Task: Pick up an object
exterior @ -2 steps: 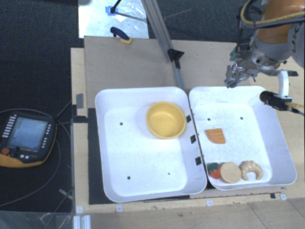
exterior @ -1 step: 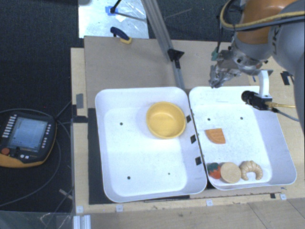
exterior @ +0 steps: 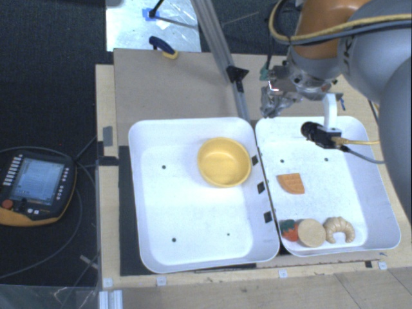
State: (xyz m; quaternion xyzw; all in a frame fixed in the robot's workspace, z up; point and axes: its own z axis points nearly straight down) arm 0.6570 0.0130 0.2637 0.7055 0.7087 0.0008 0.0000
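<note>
Three small things sit in the near corner of the right bin (exterior: 370,192), far below the hand (exterior: 273,105): a red and green thing (exterior: 289,228), a round cracker (exterior: 311,232), and a croissant (exterior: 339,228). Closer to the hand lies an orange slice (exterior: 291,183). Down and to the left of the hand, a yellow bowl (exterior: 223,161) sits in the left bin (exterior: 161,237). I cannot tell how the hand is set. It hangs over the far edge of the right bin.

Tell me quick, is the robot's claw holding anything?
Gripper: above the right bin's far left corner; whether it holds anything cannot be told.
</note>
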